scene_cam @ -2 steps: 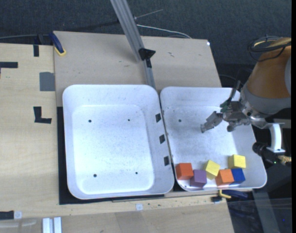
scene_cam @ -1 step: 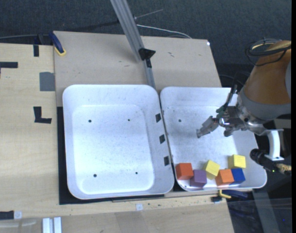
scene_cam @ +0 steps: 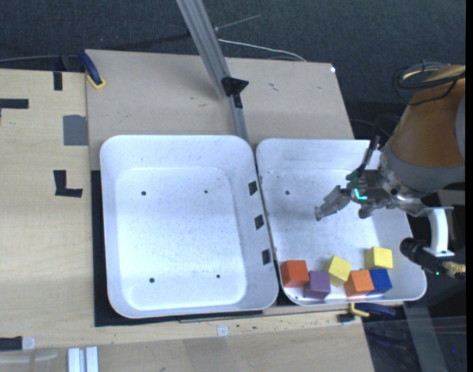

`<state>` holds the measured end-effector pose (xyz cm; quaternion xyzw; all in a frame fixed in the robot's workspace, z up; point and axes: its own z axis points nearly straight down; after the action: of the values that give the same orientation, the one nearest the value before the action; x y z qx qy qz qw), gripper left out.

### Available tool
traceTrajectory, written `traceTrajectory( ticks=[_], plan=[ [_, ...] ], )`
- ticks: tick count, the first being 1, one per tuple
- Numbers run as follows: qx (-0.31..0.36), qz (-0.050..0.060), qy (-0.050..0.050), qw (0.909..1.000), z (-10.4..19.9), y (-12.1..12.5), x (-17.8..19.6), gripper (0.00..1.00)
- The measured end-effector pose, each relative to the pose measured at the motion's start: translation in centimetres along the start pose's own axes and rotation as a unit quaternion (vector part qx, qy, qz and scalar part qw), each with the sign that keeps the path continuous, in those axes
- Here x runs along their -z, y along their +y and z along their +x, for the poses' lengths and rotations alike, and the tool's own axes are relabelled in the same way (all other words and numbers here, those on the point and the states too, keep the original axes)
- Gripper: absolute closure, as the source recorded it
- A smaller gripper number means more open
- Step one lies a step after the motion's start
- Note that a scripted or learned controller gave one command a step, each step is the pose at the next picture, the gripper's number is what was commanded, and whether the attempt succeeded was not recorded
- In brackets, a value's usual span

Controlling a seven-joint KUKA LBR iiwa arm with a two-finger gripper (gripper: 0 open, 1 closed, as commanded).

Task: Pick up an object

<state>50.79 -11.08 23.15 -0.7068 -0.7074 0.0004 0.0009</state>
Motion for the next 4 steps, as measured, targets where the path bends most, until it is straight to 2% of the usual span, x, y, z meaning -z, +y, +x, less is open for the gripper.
traceTrajectory(
  ticks=[1, 2, 3, 4],
  plan=[
    [0.004, 0.001, 0.001, 1.0000, 10.3, 1.7, -2.0, 0.00],
    [0.000, 0.001, -0.001, 1.0000, 10.1, 2.4, -3.4, 0.00],
    [-0.001, -0.004, -0.002, 1.0000, 5.7, 4.0, 6.6, 0.00],
    [-0.004, 0.000, -0.001, 1.0000, 0.1, -0.5, 6.4, 0.00]
  ],
)
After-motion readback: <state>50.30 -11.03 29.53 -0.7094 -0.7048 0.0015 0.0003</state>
